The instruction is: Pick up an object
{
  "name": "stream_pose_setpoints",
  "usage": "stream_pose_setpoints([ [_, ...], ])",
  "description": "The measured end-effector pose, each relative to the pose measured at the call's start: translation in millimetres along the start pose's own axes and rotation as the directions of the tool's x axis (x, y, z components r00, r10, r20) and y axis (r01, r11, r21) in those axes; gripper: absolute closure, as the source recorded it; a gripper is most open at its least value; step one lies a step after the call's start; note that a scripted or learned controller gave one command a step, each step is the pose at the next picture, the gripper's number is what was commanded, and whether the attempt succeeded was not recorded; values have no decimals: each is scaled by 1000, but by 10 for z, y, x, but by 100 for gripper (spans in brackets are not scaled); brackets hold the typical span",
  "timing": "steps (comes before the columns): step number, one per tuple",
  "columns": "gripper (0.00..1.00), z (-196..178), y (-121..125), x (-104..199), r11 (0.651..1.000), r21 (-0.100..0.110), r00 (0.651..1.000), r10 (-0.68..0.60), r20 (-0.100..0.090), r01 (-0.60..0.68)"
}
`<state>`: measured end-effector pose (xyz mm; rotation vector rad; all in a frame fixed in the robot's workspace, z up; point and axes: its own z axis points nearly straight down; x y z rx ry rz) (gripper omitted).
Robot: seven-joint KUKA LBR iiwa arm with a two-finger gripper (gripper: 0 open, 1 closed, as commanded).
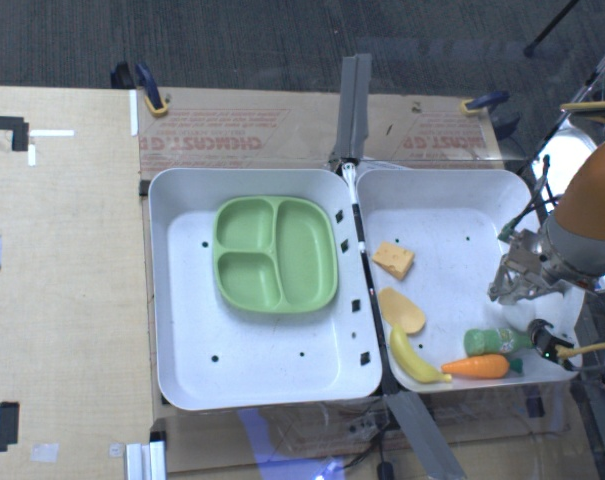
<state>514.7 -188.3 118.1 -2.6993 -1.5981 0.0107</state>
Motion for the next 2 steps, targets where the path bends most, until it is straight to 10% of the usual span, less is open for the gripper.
stream_pose_setpoints([
  [1,100,-239,117,-51,947,-1,947,321,0,-321],
  [2,100,-598,-293,-200,705,0,705,710,0,-710],
])
